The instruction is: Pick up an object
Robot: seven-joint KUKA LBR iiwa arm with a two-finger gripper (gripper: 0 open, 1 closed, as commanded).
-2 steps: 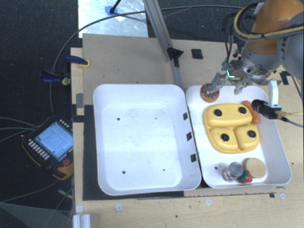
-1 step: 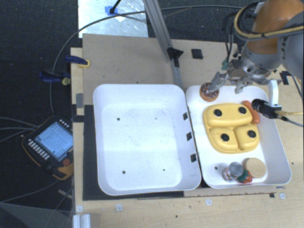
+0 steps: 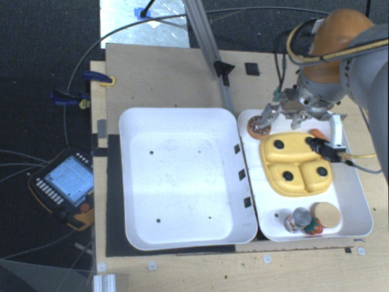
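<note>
While fingers [image 3: 281,115] hover – right bin [image 3: 352,194] rear edge | yellow toy [image 3: 296,162] near

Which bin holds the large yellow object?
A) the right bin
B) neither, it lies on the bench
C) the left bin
A: the large yellow object lies inside the right bin, beside the arm, with smaller things near it.

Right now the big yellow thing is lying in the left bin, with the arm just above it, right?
Not quite. The camera view shows the yellow thing lying in the right bin, not the left bin. The arm is indeed just above it.
</note>
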